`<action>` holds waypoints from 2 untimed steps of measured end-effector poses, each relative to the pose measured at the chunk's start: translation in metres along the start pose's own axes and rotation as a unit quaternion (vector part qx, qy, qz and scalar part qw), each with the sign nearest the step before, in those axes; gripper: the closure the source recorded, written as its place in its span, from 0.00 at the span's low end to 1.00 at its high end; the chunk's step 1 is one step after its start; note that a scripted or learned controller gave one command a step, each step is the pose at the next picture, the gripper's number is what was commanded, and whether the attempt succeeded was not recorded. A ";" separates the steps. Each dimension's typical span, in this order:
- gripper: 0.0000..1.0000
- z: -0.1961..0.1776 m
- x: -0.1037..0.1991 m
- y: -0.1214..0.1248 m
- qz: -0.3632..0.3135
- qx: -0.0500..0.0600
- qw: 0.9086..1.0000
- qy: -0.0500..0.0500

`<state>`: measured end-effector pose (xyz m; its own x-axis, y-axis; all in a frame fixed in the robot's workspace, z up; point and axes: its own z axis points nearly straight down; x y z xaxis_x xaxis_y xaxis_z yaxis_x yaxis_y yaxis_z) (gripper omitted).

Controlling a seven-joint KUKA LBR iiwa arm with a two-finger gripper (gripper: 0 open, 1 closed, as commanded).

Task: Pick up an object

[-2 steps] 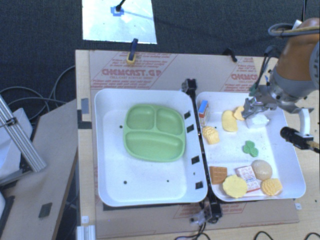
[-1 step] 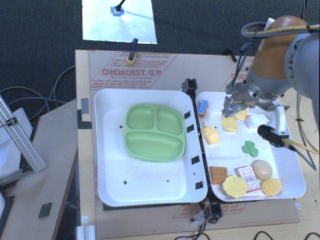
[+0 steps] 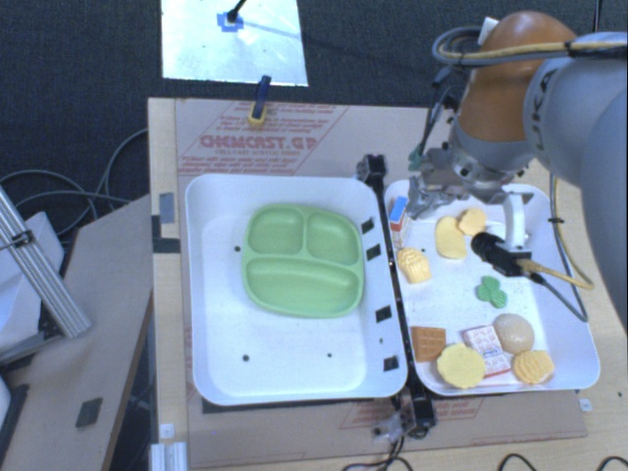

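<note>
camera view | gripper (image 3: 424,202) low in the right bin (image 3: 569,361), by a yellow toy (image 3: 450,237) | cannot tell its state | green tray (image 3: 299,261) in the left bin (image 3: 211,351)

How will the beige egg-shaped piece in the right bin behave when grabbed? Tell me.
The beige egg-shaped piece looks smooth and rounded, so it may slip from a pinch or roll. It appears to touch the small printed card, which could shift if it is nudged. Probably light.

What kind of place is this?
Probably a robotics lab test bench: a grey robot arm reaches over two white bins, one holding toy food, with loose cables lying about.
</note>
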<state>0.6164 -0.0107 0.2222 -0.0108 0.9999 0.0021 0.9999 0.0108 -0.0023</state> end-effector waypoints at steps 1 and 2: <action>1.00 0.007 0.051 -0.005 0.000 0.001 1.000 0.000; 1.00 -0.003 0.050 -0.004 0.002 0.001 1.000 -0.001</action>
<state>0.6116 0.0389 0.2253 -0.0070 1.0000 -0.0002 1.0000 0.0070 -0.0035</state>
